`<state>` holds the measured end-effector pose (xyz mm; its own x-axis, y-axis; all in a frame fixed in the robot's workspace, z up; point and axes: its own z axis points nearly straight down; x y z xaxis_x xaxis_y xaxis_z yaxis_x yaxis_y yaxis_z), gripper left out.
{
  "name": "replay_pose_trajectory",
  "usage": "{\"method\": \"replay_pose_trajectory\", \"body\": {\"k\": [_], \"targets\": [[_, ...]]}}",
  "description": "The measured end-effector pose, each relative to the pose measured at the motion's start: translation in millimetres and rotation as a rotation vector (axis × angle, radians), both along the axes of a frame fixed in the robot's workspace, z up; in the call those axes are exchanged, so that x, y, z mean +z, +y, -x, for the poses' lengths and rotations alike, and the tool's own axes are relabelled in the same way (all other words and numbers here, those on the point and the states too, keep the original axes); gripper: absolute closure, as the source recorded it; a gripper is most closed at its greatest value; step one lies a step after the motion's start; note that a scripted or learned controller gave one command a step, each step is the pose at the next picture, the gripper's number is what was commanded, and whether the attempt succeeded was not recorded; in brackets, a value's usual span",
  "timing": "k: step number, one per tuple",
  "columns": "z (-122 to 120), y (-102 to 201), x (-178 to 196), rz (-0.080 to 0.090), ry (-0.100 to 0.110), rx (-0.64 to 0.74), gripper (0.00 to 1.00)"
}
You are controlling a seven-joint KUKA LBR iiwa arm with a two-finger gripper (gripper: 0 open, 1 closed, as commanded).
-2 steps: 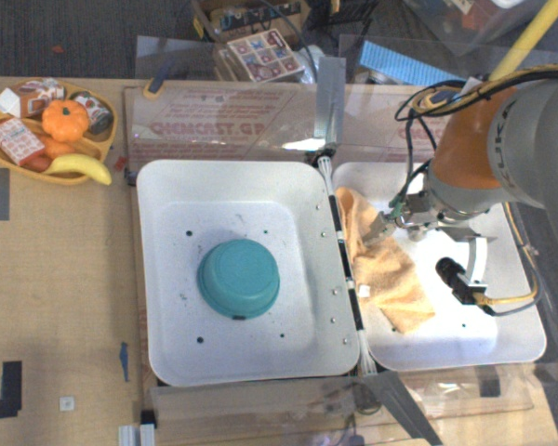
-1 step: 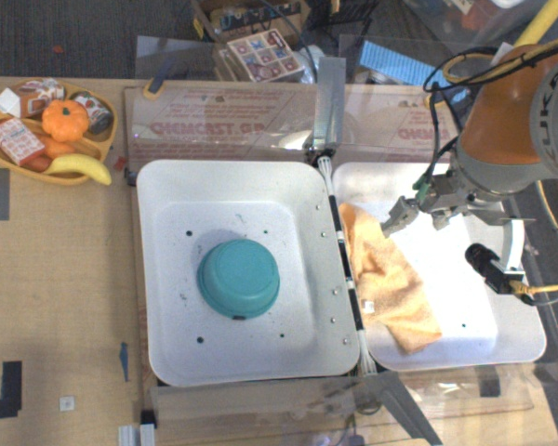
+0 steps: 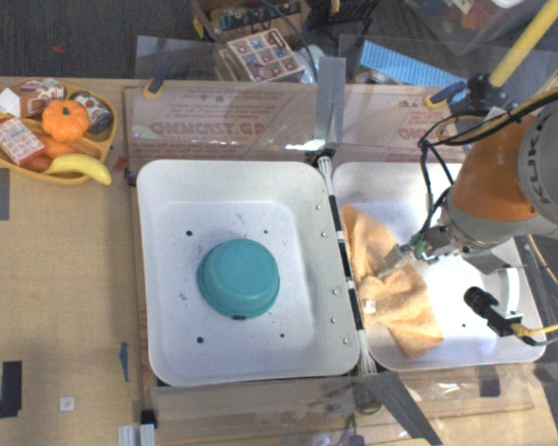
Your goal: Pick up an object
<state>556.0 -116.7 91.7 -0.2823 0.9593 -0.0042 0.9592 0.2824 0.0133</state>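
A tan cloth (image 3: 400, 300) lies crumpled along the left side of the right bin (image 3: 465, 189), reaching from near the bin's top left down to its front edge. My gripper (image 3: 392, 262) comes in from the right and sits low on the middle of the cloth, touching its folds. The cloth rises in a bunch just left of the gripper tip. A teal bowl (image 3: 239, 278) rests upside down in the middle of the left bin (image 3: 167, 203), well away from the gripper.
The divider between the two bins (image 3: 339, 258) runs just left of the cloth. A yellow plate of toy food (image 3: 48, 130) sits at the bench's far left corner. Boxes and clutter stand behind the bins.
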Motion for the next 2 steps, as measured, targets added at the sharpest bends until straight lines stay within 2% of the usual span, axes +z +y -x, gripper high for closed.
{"method": "replay_pose_trajectory", "body": {"k": [1, 2], "targets": [[-28, 15, 0, 0.005, -0.001, 0.130, 0.00], [29, 17, 0, 0.003, -0.002, 0.179, 0.00]]}}
